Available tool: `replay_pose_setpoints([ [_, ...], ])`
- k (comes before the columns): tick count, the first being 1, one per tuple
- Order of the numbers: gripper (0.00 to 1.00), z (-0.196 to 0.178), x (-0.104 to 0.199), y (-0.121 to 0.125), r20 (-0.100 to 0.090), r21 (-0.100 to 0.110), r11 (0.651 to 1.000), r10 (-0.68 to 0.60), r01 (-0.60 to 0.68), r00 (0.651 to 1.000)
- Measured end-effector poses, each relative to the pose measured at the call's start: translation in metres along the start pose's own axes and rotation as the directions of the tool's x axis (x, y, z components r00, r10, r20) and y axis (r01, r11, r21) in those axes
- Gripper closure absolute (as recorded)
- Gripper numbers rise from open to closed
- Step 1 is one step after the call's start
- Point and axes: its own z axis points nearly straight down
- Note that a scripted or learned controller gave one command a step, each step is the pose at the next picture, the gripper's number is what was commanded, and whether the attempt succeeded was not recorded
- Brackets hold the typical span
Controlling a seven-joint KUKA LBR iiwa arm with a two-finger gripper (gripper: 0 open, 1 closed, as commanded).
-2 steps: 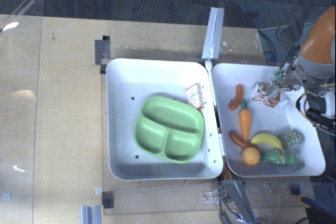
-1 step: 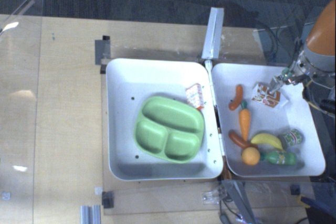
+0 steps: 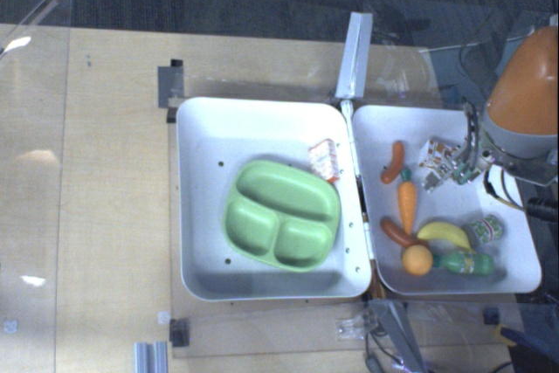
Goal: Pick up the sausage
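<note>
Two white bins sit side by side in the middle of the frame. The left bin [image 3: 196, 188] holds a green divided plate [image 3: 281, 212] at its centre, with a small red-and-white packet [image 3: 324, 158] just beyond the plate's upper right corner, near the wall between the bins.

The right bin [image 3: 515, 275] holds the food. A sausage [image 3: 394, 162] lies in its upper left part, reddish-orange and nearly upright in the frame. Just below and to the right of it is a carrot [image 3: 407, 202], pointing downward. A second sausage [image 3: 397, 231] lies slanted at the lower left of this bin, its lower end touching an orange [image 3: 417, 260]. A banana [image 3: 445, 233] lies to the right of the orange, a green bottle [image 3: 465, 263] lies along the bin's lower edge, and a small green-labelled can [image 3: 485, 229] is beside the banana's right end.

The arm [image 3: 527, 100] comes in from the upper right of the frame, and its gripper [image 3: 447, 166] hangs over the upper middle of the right bin, to the right of the upper sausage and apart from it. Whether it is released or clenched cannot be told from here; nothing is visibly grasped
</note>
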Motion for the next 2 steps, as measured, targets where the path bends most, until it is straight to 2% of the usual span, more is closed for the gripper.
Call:
replay_pose_setpoints([
  [1, 1.00, -0.012, 0.062, 0.011, 0.000, 0.000, 0.971, -0.239, 0.239, 0.971],
  [2, 1.00, 0.079, 0.078, -0.022, -0.003, 0.002, 0.999, -0.047, 0.047, 0.999],
])
